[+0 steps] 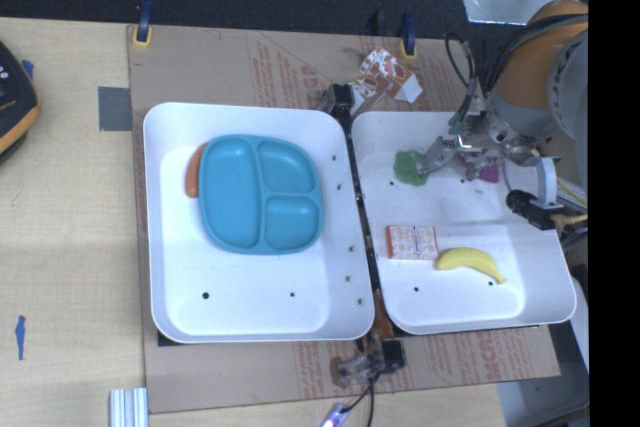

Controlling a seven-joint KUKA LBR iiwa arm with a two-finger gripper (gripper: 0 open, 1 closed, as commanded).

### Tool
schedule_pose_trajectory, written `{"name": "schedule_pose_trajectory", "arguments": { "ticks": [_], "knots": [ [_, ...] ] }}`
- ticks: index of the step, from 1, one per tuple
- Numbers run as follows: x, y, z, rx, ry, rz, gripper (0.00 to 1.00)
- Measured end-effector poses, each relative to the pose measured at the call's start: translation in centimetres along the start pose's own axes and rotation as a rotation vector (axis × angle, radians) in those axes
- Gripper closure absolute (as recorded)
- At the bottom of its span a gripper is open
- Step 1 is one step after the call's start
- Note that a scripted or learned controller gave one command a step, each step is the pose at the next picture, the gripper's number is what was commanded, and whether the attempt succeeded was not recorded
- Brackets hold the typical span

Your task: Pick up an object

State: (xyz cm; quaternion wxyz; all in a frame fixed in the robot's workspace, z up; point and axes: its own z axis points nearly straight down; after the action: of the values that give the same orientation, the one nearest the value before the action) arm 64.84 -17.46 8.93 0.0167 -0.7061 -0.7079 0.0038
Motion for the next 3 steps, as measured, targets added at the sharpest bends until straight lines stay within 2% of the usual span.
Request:
{"name": "schedule_pose_trajectory", "arguments": {
  "ticks": [1, 2, 3],
  "knots": [
    [-2.4, 0.6, -4.4, -0.005, 0.011, -0.007, 0.00],
    [-3.5, -0.6, -10.8, -0.029, -0.019, -0.001, 0.00],
    [-3.6, -1.6, -0.2, -0.023, -0.019, -0.003, 0.00]
  ]
}}
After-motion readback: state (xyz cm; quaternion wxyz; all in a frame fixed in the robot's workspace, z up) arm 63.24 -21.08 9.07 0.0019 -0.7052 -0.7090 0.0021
